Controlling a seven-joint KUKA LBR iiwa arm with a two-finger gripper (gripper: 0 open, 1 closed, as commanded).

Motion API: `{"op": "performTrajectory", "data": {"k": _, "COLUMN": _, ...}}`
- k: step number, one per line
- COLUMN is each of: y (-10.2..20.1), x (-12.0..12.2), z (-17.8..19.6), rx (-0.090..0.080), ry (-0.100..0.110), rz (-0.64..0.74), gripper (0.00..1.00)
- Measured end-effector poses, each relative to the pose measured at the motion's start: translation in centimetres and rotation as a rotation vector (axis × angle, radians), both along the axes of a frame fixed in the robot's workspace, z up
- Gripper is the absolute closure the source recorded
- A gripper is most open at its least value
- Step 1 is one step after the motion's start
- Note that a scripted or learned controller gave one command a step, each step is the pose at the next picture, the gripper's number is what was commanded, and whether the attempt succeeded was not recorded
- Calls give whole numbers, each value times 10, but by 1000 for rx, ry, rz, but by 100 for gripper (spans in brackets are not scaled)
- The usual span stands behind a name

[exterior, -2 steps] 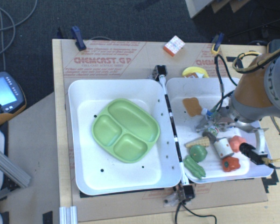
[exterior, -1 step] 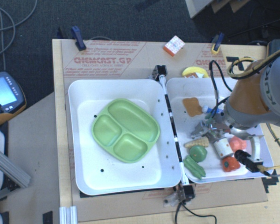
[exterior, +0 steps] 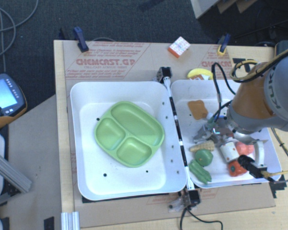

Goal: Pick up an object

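I see the bench (exterior: 110, 61), a light wood board with red letters on it. On it sit two white bins side by side. The left bin (exterior: 86, 176) is the bigger one in my view. In its middle lies a green tray (exterior: 129, 133) with three little sections.

The arm (exterior: 266, 99) comes in from the right. It is grey with a wide orange band, and it hangs over the right bin (exterior: 182, 92). The gripper (exterior: 212, 131) is low in that bin, right among the toys. I cannot tell if its jaws are spread or pressed together, and I cannot see any toy between them.

The toys I could pick up all lie in the right bin. A green pepper shape (exterior: 200, 171) lies near the front edge. A round green ball (exterior: 204, 157) sits just above it. A brown flat piece (exterior: 198, 109) lies near the back. A white and red piece (exterior: 229, 151) and a small red toy (exterior: 236, 168) sit under the arm.

Behind the bins, a small colored cube (exterior: 179, 47) and a yellow thing (exterior: 199, 74) rest on the bench.
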State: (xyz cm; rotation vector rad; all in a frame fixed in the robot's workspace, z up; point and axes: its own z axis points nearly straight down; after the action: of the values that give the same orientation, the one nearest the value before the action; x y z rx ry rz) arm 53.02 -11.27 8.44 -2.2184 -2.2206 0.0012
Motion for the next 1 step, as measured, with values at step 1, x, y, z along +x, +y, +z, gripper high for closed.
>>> {"op": "performTrajectory", "data": {"k": 1, "y": 8, "x": -3, "z": 0, "rx": 0, "ry": 0, "rz": 0, "gripper": 0}}
